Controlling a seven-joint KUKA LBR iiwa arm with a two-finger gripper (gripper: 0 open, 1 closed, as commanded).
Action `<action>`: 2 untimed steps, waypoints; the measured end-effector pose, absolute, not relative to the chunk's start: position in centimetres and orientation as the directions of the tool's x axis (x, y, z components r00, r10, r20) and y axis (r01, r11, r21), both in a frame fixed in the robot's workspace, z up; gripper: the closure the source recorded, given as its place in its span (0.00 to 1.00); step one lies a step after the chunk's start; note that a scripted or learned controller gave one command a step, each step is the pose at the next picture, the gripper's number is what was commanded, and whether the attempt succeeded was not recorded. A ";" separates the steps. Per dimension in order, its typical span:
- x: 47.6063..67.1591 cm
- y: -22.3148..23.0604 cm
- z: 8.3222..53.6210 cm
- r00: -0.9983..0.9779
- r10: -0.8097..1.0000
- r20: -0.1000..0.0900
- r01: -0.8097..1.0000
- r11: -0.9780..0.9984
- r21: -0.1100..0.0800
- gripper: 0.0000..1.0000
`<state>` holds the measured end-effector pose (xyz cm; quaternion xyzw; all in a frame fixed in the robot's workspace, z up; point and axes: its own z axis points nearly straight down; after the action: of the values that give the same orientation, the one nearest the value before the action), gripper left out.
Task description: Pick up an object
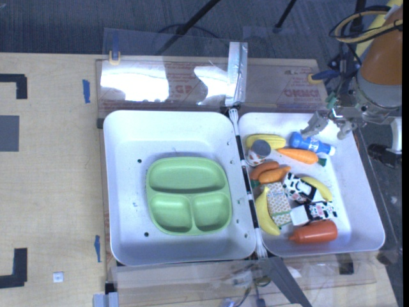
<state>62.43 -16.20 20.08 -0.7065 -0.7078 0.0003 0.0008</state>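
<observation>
Nothing picked yet: my gripper [329, 122] hangs spread and bare above the blue bottle [311, 143], right bin [364, 203]; descent and grasp left.

- Two white bins [121, 133] are recorded on a pale wooden bench [45, 171].
- A light green divided tray [188, 194] is noted.
- Yellow bananas [265, 213] are observed.
- An orange carrot [297, 155] is seen.
- A blue bottle [312, 144] is noted.
- A black-and-white cow-patterned toy [297, 187] is recorded.
- A red-orange sausage-shaped item [313, 232] is observed.
- An orange band is noted on the arm [383, 62].
</observation>
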 end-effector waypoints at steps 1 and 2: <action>64.2 -18.1 8.7 -0.085 0.996 -0.002 0.996 0.085 0.005 0.00; 64.1 -18.1 9.6 -0.086 0.996 -0.002 0.996 0.086 0.000 1.00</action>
<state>64.13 -18.09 9.60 -0.6760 -0.7369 0.0004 -0.0007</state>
